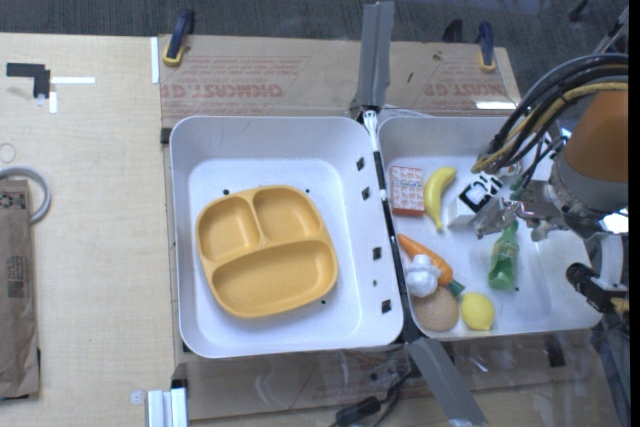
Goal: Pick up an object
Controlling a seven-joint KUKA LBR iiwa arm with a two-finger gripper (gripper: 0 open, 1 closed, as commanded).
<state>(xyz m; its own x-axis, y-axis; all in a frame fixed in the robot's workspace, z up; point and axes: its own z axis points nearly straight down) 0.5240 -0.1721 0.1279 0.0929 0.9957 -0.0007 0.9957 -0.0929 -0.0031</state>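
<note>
The hand [512, 212] hovers right above the green bottle [504, 257]; the bottle's long axis apparently runs straight away beneath it; its grip state I cannot tell.

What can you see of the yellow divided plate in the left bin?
The yellow plate looks like matte plastic, a rounded square with a raised rim and three compartments: two smaller ones toward the far side, one wide one nearer the camera. It lies flat and right side up, turned slightly askew, on the floor of the left bin, left of centre. All three compartments hold nothing. It touches only the bin floor.
</note>
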